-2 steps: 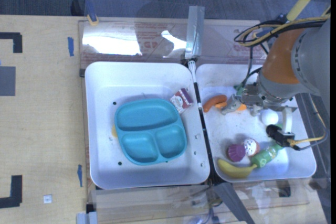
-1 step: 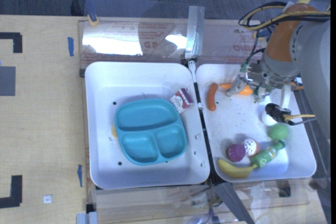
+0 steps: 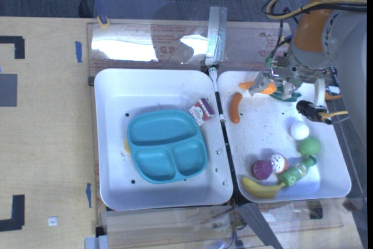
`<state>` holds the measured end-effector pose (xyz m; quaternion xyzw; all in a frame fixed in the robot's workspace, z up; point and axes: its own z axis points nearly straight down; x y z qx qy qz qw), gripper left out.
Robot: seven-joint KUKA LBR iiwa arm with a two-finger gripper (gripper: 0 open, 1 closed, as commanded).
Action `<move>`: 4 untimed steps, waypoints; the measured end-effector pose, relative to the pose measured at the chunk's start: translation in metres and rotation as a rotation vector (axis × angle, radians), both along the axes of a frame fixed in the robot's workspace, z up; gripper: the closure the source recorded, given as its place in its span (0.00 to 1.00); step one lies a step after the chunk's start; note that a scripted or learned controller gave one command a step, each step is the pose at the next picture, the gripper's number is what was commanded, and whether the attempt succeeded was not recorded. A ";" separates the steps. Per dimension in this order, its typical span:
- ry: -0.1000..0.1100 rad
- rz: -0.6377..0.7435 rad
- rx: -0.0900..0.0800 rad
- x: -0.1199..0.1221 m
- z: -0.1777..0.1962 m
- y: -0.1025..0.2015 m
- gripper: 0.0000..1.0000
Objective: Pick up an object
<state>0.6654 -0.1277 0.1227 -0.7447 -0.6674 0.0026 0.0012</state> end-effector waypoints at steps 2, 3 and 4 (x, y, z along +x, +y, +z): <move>-0.008 0.037 0.001 -0.017 0.004 -0.004 0.00; -0.009 0.041 0.001 -0.031 -0.036 0.009 0.00; 0.019 -0.022 -0.001 -0.004 -0.038 0.020 0.00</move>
